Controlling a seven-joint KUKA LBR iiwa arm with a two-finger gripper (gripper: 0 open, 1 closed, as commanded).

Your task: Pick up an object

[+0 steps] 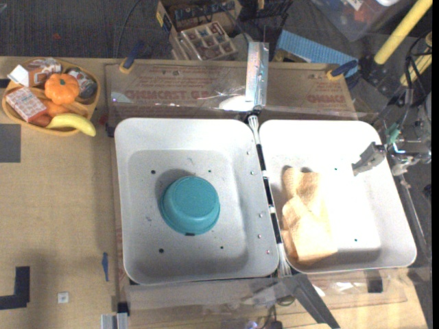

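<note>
A gripper (pixel 368 157) is seen at the upper right rim of the right bin (pixel 384 245), reaching in from the right side of the camera view. It appears small and partly blurred, and nothing is seen in it; whether it is open or closed cannot be told from this view.

Two candidate things are present. A pale, tan, bread-like lump (pixel 306 218) is lying in the right bin, against its left wall, with its long axis running from the upper part of the bin down toward the near edge. A teal bowl (pixel 191 205), set upside down, is lying near the middle of the left bin (pixel 137 149).

The relation that matters is judged to be this: the bread-like lump lies to the left of the gripper and lower in the view, in the same bin, and apart from it. The bowl lies well apart, across the divider between the bins. The lump is therefore taken to be the nearer target. A move leftward and toward the near edge would be called for, followed by a descent, with the closing direction best set across the lump's short width. Its closeness to the bin wall could hinder the approach.

A basket of toy fruit (pixel 51 100) is standing on the bench at upper left, away from both bins.
</note>
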